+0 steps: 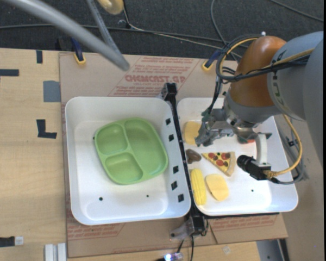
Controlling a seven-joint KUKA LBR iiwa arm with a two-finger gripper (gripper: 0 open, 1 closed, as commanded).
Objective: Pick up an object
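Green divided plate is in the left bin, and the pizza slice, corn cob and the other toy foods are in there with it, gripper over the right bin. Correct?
Not quite. The green divided plate lies in the left bin, but the pizza slice, corn cob and other toy foods lie in the right bin, under the gripper, as the camera view shows.

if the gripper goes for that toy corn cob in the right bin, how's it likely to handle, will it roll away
The corn cob looks rounded and long, so a nudge across its length could roll it; it lies beside the bin's left wall, which may stop that. It looks like rigid toy plastic, probably light. Its smooth, curved sides may slip between the fingers.
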